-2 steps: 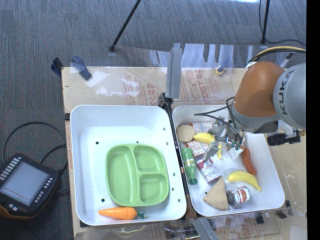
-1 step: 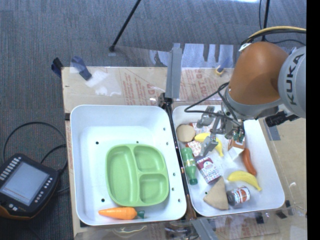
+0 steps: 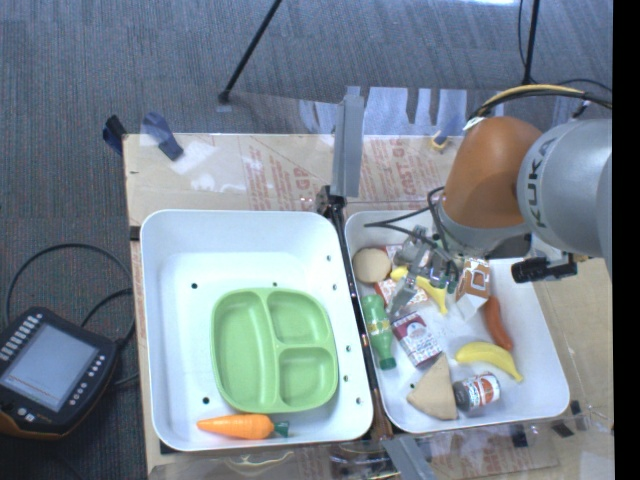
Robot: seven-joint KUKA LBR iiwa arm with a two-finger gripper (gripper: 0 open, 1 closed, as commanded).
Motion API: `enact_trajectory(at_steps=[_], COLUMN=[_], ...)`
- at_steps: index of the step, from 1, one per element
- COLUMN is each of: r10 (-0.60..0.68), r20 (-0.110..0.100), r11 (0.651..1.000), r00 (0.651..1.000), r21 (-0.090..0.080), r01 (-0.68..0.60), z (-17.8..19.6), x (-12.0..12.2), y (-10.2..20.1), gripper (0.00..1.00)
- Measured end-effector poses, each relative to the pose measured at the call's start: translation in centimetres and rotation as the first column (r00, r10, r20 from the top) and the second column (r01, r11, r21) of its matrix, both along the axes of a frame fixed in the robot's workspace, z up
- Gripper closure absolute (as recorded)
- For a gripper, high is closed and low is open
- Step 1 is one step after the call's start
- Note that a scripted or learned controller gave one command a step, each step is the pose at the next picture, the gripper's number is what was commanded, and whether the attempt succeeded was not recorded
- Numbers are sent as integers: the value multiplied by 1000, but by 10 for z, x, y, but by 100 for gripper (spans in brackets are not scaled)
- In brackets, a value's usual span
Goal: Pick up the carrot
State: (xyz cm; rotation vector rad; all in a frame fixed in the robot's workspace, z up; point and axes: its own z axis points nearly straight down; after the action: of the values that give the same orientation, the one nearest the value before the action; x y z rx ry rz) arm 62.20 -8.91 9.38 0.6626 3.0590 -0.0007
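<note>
Single fixed camera above the worktop (image 3: 250, 168), looking down at a slant, moderately near, both white bins (image 3: 160, 268) in frame side by side, grey carpet beyond, arm (image 3: 560, 183) entering from the right

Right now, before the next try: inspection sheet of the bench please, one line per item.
Surface: two white bins side by side, left bin and right bin, on a bench covered with clear sheeting.
Job's things: carrot lies in the left bin at its near edge, beside the green divided plate; nothing touches it.
Clutter: right bin holds a banana, green bottle, can, sandwich wedge, round bun, small cartons.
Grippers: gripper is low over the right bin's far side among the toys; finger state unclear.
Cables: black lead on the floor to the pendant; yellow cable over the arm.
Surroundings: grey carpet, stand legs behind the bench.
</note>
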Motion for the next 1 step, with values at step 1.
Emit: enact_trajectory(at_steps=[1], r10=[-5], r20=[3], r11=[1000], r00=[1000], r21=[4], r01=[5], z=[12], x=[2], y=[1], gripper=[100])
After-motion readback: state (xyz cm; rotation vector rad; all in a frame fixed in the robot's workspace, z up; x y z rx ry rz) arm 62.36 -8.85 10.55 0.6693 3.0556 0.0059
